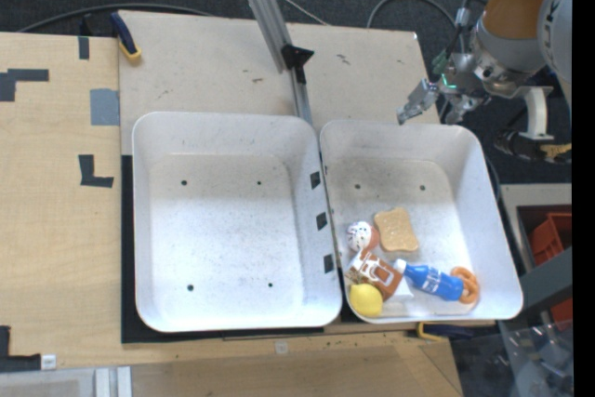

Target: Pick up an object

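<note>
Above the far rim of the right bin: the pincer [420, 104] hangs at the end of the grey arm [521, 23], over the bin's back edge and not down among the things.
Pincer state: its tips are small and dark against the surface, and I cannot tell how they are set; nothing shows between them.
Step in hand: by my judgement the approach, before any grasp, since the pincer is well apart from every object.
Right bin [483, 200]: all the objects lie clustered at its near end.
Candidates to pick: a tan, bread-shaped piece [397, 231] sits a little apart toward the middle; a blue bottle [430, 280] lies on its side with an orange ring-like piece [466, 285] touching its end; a yellow lemon-like ball [366, 299] rests by the near left corner; a small white ball [359, 234] and an orange-and-white toy [375, 271] sit between them.
Next move calls for: travel toward the near end, then a descent onto one item; the tan piece looks the easiest, having free room around it.
Left bin [149, 200]: holds no objects.
Hard to make out: what the orange-and-white toy is, and whether it overlaps the bottle.
Cut off: the arm's upper part runs out of view at the right.
</note>
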Action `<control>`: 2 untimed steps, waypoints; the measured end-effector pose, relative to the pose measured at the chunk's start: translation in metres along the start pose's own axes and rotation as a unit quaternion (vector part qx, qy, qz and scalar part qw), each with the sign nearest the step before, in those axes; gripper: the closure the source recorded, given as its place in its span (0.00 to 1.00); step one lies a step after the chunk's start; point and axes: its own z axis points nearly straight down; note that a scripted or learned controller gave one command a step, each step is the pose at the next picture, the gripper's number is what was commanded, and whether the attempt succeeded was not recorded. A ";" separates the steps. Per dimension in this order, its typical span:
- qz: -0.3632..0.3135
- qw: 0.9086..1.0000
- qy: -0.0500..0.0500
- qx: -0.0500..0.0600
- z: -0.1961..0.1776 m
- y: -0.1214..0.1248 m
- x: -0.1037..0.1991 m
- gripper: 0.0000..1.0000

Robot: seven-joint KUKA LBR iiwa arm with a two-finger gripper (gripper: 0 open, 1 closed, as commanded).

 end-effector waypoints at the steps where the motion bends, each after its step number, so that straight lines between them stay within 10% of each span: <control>1: 0.001 1.000 0.000 0.002 0.044 -0.003 -0.003 0.00; 2: 0.000 1.000 0.000 0.003 0.107 0.002 0.001 0.00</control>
